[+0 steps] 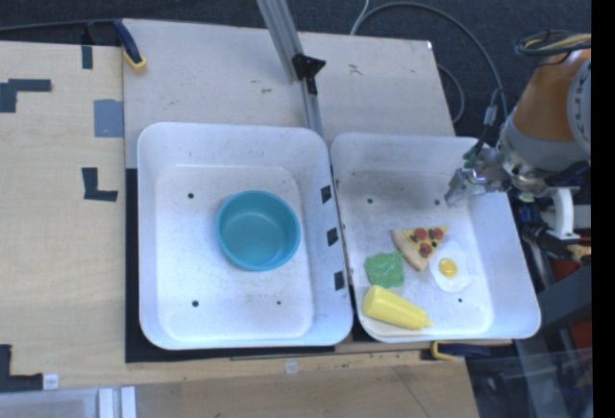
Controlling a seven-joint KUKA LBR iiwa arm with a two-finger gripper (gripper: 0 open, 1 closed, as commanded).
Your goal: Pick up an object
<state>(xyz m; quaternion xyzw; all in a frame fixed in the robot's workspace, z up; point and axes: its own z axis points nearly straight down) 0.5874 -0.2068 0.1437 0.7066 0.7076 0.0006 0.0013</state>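
bins point(163, 214): white, speckled plastic | bowl point(258, 230): smooth blue plastic | bench point(48, 166): pale wood

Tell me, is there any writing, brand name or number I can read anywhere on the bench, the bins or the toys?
None: no text can be read.
The blue bowl, pizza slice, fried egg, and both white bins are plain.
The dark tape pieces on the bench are blank shapes.

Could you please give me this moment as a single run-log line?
claw: over right white bin, upper right, holding nothing | toy pizza slice, fried egg, green piece, yellow piece: unpicked | blue bowl: left bin
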